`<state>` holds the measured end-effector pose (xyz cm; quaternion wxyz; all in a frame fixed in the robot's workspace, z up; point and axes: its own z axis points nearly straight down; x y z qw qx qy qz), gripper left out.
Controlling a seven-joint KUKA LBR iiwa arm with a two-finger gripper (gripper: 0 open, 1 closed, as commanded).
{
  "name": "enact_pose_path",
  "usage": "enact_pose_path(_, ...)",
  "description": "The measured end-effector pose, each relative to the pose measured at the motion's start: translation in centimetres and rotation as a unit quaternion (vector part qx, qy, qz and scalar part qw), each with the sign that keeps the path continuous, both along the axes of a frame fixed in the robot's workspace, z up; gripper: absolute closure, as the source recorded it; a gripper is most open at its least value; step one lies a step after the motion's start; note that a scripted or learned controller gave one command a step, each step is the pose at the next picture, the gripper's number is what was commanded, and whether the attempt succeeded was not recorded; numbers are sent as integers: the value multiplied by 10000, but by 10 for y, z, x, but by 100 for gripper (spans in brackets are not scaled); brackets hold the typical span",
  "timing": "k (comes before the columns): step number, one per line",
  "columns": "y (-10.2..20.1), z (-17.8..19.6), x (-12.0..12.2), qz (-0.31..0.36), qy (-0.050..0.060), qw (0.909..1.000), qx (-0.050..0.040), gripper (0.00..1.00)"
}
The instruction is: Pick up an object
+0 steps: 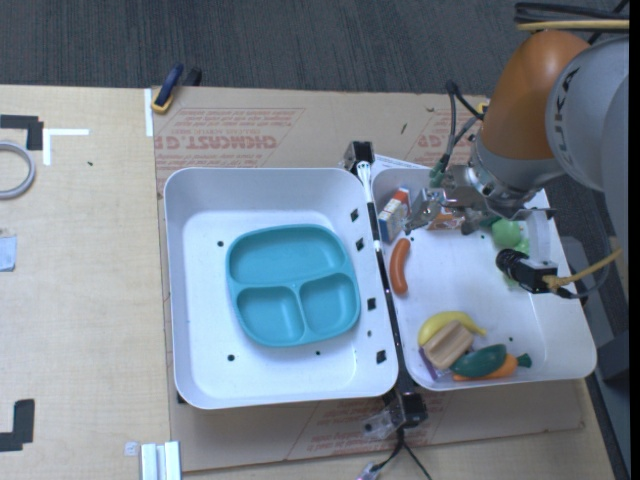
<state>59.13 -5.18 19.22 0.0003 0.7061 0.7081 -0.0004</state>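
gripper (432,211) over right bin (560,353), finger state unclear; nearby hot dog (400,267): orange-red, elongated, lying lengthwise.

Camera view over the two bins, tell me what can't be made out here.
- Pincer: too small and cluttered in the camera view to tell open from shut, or whether it grips anything.
- Green object: partly covered by the arm's wrist.
- Small carton: label too small to read.
- Pile in the right bin's near corner: banana, brown block and green vegetable overlap, hiding each other's outlines.
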Motion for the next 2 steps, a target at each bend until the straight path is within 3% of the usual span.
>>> enact_pose_path(1,33,0,-11,-1,4,10000,1,0)
enact_pose_path(2,33,0,-11,-2,2,10000,0,0)
